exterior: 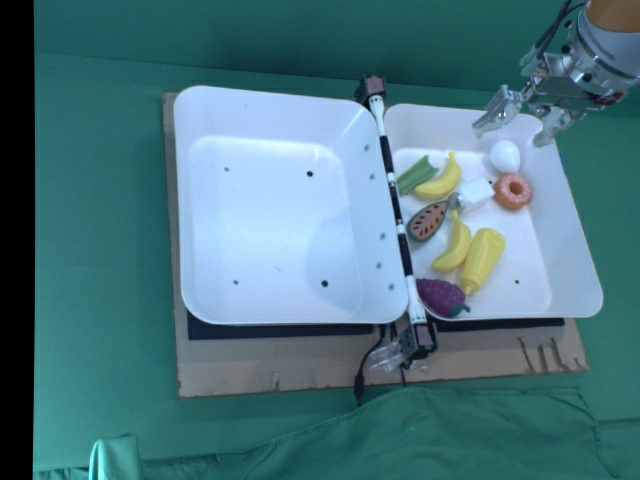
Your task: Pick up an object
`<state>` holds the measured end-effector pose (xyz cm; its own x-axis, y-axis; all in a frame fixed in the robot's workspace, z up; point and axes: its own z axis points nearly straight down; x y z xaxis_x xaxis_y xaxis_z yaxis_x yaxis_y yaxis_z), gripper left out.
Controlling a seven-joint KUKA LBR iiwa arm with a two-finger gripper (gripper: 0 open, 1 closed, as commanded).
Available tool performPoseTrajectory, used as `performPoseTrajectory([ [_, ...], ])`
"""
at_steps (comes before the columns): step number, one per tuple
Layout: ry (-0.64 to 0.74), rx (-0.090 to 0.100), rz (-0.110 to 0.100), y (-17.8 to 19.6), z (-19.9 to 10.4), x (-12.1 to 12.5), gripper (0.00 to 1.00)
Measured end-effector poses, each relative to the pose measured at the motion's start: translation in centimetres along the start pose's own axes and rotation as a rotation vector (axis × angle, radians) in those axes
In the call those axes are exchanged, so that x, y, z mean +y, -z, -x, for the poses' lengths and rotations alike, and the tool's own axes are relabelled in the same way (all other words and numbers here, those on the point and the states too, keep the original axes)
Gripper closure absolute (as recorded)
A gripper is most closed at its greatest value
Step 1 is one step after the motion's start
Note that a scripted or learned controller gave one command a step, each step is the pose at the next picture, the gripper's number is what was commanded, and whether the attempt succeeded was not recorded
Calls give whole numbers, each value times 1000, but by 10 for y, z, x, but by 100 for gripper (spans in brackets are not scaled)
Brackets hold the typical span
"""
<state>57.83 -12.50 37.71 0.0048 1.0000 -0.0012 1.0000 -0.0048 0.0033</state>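
Note:
My gripper (520,123) hangs over the far edge of the right bin (570,258), fingers spread open with nothing between them. Just below it lies a white egg (505,155). Beside the egg sits an orange donut (513,191) next to a small white block (476,194). Further left are a banana (441,179), a green bean pod (414,174) and a watermelon slice (429,220). Nearer the front lie a second banana (455,245), a yellow bottle (482,259) and purple grapes (440,295).
The left bin (280,208) stands beside the right one, with a black-and-white divider rail (395,208) between them. Both rest on a cardboard sheet (300,368) over green cloth. The right half of the right bin's floor is bare.

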Motion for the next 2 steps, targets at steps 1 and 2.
performPoseTrajectory([
  [1,2,-4,15,-180,-5,39,0],
  [2,-6,-4,19,-188,50,-23,0],
])
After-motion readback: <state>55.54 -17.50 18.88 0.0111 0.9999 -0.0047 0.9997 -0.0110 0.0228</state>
